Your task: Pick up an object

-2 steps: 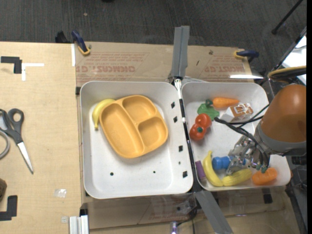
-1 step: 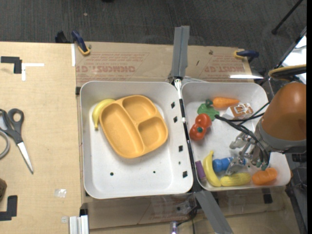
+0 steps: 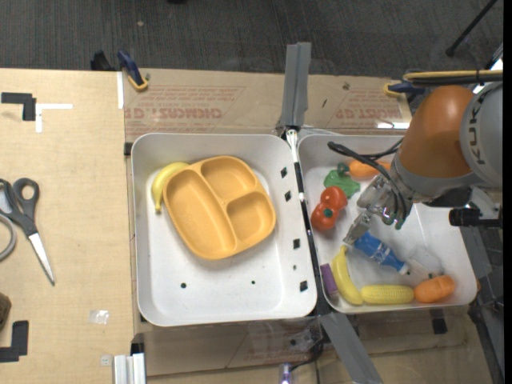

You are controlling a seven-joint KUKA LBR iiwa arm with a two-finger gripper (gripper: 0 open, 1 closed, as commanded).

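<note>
Gripper [image 3: 370,218] hangs over the right bin [image 3: 460,238], fingers pointing toward 7 o'clock, tips just above the blue bottle [image 3: 378,251]; cannot tell how far the fingers are spread, nothing visibly pinched between them; arm [image 3: 448,142] comes in from 3 o'clock, orange band above the wrist, wrist tilted down toward the bin centre; right bin items: tomato [image 3: 324,218] and red pepper [image 3: 334,198] at 9 o'clock of the gripper, green piece [image 3: 342,179] at 11, banana [image 3: 345,276] at 7, corn [image 3: 387,294] and carrot [image 3: 434,288] at 5 along the near wall; left bin [image 3: 160,294] holds a yellow divided plate [image 3: 218,206], second banana [image 3: 166,181] touching its 10 o'clock rim; scissors [image 3: 28,222] on the surface far at 9 o'clock.
</note>
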